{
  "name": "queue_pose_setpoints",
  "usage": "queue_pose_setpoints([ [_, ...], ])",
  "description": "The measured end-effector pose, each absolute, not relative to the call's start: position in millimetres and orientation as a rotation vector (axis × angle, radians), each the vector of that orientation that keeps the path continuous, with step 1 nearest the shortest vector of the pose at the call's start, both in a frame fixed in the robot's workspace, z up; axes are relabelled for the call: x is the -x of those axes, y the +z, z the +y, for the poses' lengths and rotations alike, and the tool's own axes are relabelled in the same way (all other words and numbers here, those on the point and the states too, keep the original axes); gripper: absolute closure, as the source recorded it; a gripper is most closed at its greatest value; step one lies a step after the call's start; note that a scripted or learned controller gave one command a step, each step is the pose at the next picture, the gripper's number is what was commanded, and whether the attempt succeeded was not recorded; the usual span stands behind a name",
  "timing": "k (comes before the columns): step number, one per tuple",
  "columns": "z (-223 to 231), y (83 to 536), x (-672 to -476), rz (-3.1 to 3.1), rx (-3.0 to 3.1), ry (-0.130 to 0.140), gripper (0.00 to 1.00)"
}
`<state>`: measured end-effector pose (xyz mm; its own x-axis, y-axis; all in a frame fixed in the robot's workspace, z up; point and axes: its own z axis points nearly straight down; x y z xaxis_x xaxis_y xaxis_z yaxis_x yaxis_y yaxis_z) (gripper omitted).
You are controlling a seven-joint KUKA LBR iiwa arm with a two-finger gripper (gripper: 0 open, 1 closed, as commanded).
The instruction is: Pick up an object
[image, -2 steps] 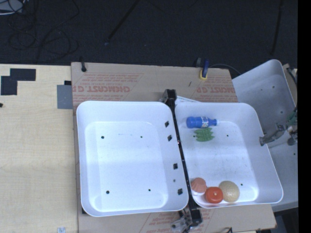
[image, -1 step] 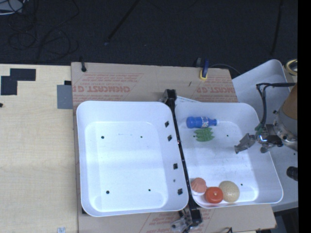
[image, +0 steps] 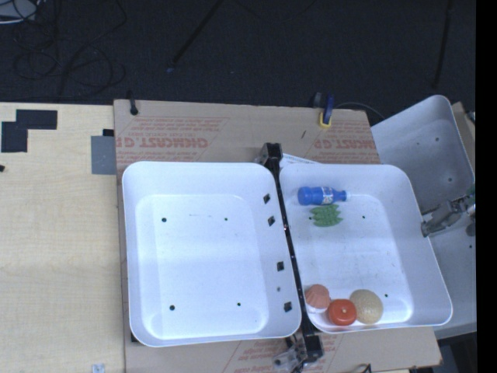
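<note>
The right white bin (image: pixel 423 247) holds several small objects. A blue bottle (image: pixel 321 196) with a white cap lies on its side near the bin's far edge. Just in front of it lies a small green leafy piece (image: pixel 327 216). At the near edge three round items sit in a row: a pale pink one (image: pixel 317 296), a red tomato-like one (image: pixel 342 311) and a beige one (image: pixel 366 305).
The left white bin (image: pixel 136 231) sits beside the right one, with a black divider strip (image: pixel 283 239) between them. Both rest on cardboard (image: pixel 194 134) on a wooden bench. A grey metal panel (image: pixel 423 134) with a small bracket (image: pixel 444 217) stands at the right.
</note>
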<state>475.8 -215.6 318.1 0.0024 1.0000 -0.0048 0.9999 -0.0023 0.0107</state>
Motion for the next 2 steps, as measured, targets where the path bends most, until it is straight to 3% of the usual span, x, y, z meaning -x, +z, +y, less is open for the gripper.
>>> queue_pose_setpoints([
  [1, -211.3, 184.1, -508.4, 2.23, -2.229, -0.008, 0.0],
  [2, -213.2, 191.6, -509.0, 2.221, -2.226, -0.002, 0.0],
])
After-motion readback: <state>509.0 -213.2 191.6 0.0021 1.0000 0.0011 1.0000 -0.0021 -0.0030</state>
